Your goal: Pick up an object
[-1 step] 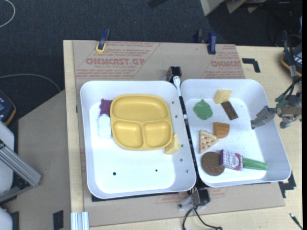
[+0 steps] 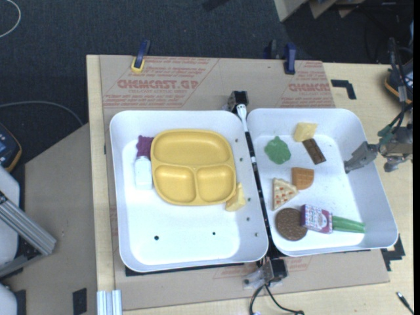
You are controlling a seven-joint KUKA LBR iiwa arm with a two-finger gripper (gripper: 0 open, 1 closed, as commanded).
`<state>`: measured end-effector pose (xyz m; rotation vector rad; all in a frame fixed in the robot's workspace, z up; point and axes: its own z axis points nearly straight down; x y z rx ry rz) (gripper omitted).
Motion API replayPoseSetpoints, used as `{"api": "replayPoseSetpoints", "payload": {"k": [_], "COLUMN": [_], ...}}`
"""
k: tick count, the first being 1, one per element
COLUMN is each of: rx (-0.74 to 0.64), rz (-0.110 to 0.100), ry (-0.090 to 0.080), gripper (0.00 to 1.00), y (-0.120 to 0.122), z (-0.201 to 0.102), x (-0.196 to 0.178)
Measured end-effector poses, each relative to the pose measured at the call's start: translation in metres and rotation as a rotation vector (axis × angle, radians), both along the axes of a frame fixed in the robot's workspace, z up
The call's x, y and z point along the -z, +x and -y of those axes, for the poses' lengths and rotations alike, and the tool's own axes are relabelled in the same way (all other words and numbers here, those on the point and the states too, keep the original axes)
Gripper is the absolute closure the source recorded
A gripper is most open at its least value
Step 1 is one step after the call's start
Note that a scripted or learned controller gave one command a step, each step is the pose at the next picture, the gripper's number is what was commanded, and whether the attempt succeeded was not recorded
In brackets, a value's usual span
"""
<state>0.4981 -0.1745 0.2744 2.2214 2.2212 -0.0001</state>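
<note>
From where I stand, the round brown cookie (image 2: 291,224) and purple packet (image 2: 317,218) lie nearest, the brown bar (image 2: 314,151) farther back; everything sits left of the gripper (image 2: 357,157) at the right bin's (image 2: 374,195) edge, holding nothing, its spread unclear.

I see even, soft overhead light, white bins (image 2: 131,195) bright, faint shadows beside them, dim floor beyond, slight overall blur

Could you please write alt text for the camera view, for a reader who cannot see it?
Two shallow white bins sit side by side: the left bin holds a yellow three-compartment plastic tray, and the right bin holds small toy foods, including a green leafy piece and a round brown cookie. The grey gripper hovers at the right bin's right edge.
</note>
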Motion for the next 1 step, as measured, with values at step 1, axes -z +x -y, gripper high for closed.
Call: {"api": "replayPoseSetpoints", "payload": {"k": [1], "rx": [-0.001], "rz": [-0.007], "ry": [0.003], "gripper": [0.00], "y": [0.0076], "z": [-0.0069], "x": [0.0558]}}
